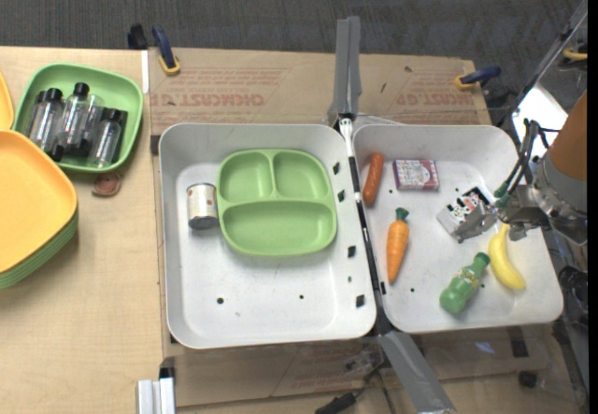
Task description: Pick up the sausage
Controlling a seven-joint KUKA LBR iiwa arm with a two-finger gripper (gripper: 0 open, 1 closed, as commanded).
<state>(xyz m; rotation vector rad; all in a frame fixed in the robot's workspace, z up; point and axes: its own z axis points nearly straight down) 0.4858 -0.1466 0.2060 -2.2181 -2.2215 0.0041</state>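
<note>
Green bottle (pixel 464 286) lying nearest; sausage (pixel 373 178) lying lengthwise, far-left of jaws (pixel 505 212), whose state I cannot tell.

Wooden bench (pixel 84 328) under brown cardboard (pixel 280 90). Directly on it: two shallow white bins, left bin (pixel 177 309) and right bin (pixel 533 305), touching at the middle; a green tray of small bottles (pixel 79 118) at far left; stacked yellow plates (pixel 28 211) just below.
</note>
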